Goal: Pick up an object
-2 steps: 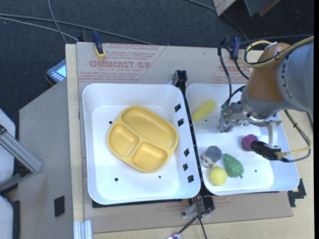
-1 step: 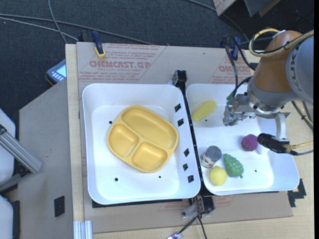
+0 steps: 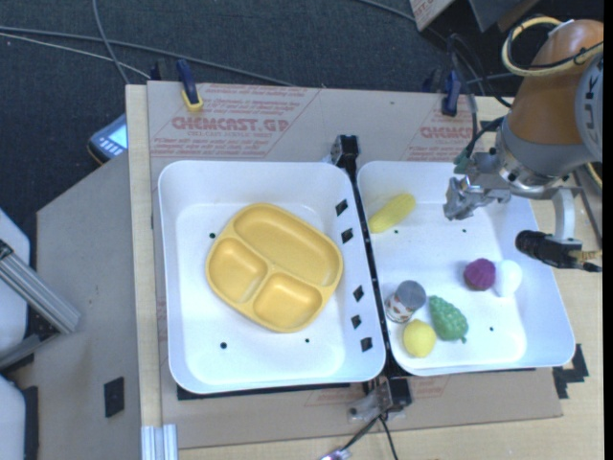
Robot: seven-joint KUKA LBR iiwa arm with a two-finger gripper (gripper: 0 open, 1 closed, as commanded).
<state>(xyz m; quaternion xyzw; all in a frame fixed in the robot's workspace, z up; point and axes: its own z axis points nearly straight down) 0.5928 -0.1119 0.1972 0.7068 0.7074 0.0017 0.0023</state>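
1. Bench surface — cardboard sheet [image 3: 287, 113] under two white bins, dark floor beyond.
2. Left bin [image 3: 182, 257]: yellow divided tray [image 3: 275, 266], lying at its centre.
3. Right bin [image 3: 536, 338]: yellow banana-shaped piece [image 3: 392, 212] at 10 o'clock; purple ball [image 3: 480, 274] at 3 o'clock, touching a white object [image 3: 508, 277]; grey can [image 3: 407, 298], lemon [image 3: 419, 338] and green cluster [image 3: 447, 317] grouped near 6 o'clock.
4. Gripper [image 3: 462, 199] — at 12 o'clock of the right bin, apart from every object; jaw state cannot be told.

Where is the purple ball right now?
The purple ball lies in the right-hand bin, near its right side, next to a white ball and up-right of the green toy.
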